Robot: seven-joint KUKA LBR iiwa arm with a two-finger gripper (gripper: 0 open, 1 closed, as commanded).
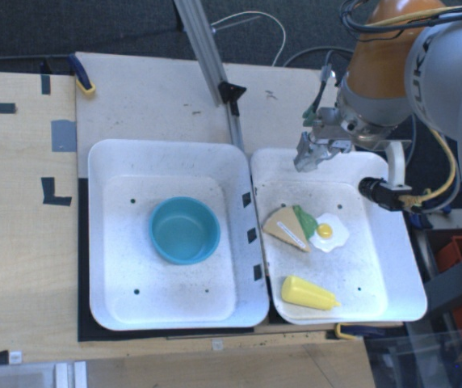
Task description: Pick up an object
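The right bin point(392, 249) holds a tan sandwich wedge with a green leaf point(289, 227), a toy fried egg point(328, 234) touching it, and a yellow corn-like piece point(307, 294) near the front. My gripper point(308, 158) hangs over the bin's far rim, above and behind the sandwich, with nothing visible between its fingers. In the left bin point(110, 217) sits a blue bowl point(185, 229).
A slanted metal pole point(207, 47) crosses the bench behind the bins and ends at a black clamp near the gap between them. Black and yellow cables trail off the arm at the right, beside the right bin's far corner.
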